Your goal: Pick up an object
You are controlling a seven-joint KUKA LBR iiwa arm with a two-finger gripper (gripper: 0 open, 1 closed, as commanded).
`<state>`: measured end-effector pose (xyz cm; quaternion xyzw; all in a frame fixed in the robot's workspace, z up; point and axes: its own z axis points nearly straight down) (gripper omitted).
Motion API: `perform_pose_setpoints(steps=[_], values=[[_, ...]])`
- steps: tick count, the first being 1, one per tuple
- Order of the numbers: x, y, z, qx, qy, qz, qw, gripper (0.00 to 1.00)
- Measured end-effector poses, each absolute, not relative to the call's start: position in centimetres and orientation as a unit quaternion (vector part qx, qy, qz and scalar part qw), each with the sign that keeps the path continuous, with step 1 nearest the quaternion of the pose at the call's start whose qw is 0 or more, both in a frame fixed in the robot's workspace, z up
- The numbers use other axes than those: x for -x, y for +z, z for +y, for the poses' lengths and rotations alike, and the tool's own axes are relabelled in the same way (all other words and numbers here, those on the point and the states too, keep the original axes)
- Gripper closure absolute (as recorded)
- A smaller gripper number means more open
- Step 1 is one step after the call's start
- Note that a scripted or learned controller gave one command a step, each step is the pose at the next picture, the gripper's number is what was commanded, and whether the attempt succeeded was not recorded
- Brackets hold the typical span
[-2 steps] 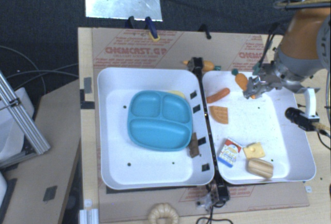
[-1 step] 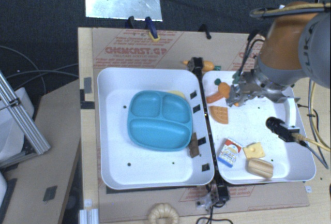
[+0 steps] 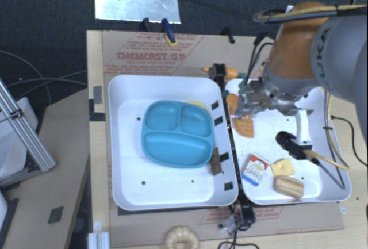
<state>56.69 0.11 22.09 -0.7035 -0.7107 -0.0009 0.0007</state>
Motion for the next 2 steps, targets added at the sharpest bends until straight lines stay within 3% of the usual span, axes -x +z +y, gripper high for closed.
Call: perform_pose_setpoints(steps=[1, 2], values=[[-55.4, 23.2, 5.1, 0.704, -0.0014, -0.711, 0.001, 1.00], [-54.4, 21.4, 6.5, 0.705, 0.0002, -0.709, 0.001, 1.00]])
